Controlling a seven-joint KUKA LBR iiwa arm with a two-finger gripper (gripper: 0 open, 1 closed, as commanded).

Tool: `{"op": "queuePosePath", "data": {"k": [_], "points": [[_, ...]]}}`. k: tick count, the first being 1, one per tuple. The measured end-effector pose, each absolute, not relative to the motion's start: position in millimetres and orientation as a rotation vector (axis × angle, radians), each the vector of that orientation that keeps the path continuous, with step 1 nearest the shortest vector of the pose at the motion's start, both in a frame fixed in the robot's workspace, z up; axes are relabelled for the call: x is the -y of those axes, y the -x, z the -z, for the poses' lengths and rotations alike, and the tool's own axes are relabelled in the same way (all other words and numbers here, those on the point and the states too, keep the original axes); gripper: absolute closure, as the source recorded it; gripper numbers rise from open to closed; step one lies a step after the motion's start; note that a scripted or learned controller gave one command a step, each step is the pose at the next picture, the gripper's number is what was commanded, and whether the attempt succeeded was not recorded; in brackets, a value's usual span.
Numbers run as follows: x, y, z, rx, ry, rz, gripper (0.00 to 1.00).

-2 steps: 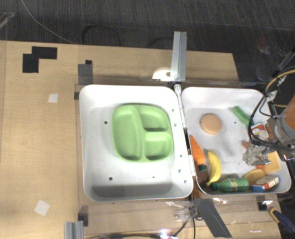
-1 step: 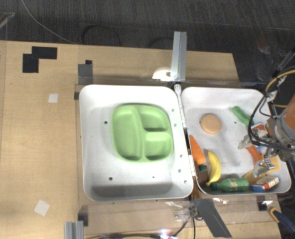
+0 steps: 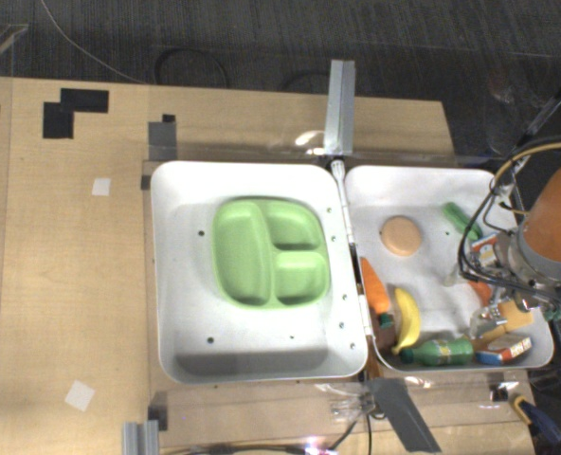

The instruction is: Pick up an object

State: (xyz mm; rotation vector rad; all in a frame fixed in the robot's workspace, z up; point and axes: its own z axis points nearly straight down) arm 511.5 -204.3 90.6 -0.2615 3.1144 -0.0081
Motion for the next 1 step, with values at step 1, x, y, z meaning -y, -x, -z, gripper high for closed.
{"op": "queuePosePath", "data": {"k": [1], "points": [[206.2, -504.3, -90.6, -3.117, 0.149, 0.009, 0.0]]}}
